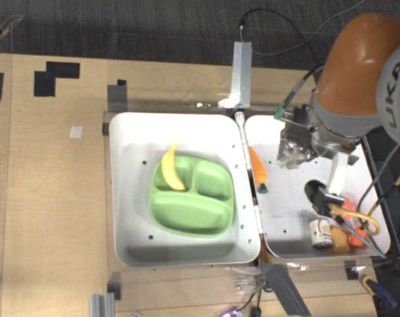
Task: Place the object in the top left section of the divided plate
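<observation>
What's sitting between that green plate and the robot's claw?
In the camera view, a carrot lies between the green plate and the gripper, just past the wall where the two bins meet.

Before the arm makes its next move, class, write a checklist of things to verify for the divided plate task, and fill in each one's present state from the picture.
1. Green divided plate lies flat in the left bin: ok.
2. An object in the top left section: ok, the banana lies there, its upper tip overhanging the plate's rim.
3. Other two sections free: ok.
4. Gripper away from the plate: ok, it hangs over the right bin.
5. Gripper carrying anything: cannot tell, its underside is blurred.
6. Other objects out of the way: ok, the carrot lies by the divider in the right bin, and a small can sits near that bin's front right corner.
</observation>
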`<state>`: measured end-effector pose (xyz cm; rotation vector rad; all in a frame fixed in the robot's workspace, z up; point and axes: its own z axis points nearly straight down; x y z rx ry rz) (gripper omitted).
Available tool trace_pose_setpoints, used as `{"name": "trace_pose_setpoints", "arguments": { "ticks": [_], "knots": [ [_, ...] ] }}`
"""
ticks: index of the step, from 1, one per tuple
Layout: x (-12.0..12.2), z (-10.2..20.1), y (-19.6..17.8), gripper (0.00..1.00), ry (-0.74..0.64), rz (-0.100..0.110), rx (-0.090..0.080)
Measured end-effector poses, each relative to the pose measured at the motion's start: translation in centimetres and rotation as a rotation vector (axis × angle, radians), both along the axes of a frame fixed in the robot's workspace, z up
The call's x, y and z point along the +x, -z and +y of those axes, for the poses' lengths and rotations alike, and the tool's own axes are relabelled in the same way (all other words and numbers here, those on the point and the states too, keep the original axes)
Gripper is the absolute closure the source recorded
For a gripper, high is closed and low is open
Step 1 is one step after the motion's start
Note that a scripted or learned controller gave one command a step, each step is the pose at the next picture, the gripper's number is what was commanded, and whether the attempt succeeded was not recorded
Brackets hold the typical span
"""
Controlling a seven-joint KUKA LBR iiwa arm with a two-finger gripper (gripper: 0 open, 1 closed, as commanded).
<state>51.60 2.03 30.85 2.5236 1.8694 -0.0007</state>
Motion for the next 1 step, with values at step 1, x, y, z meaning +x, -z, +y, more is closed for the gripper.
{"name": "trace_pose_setpoints", "arguments": {
  "ticks": [1],
  "knots": [
    [-2.43, 1.28, 9.38, 1.0, 0.244, 0.003, 0.001]
  ]
}}
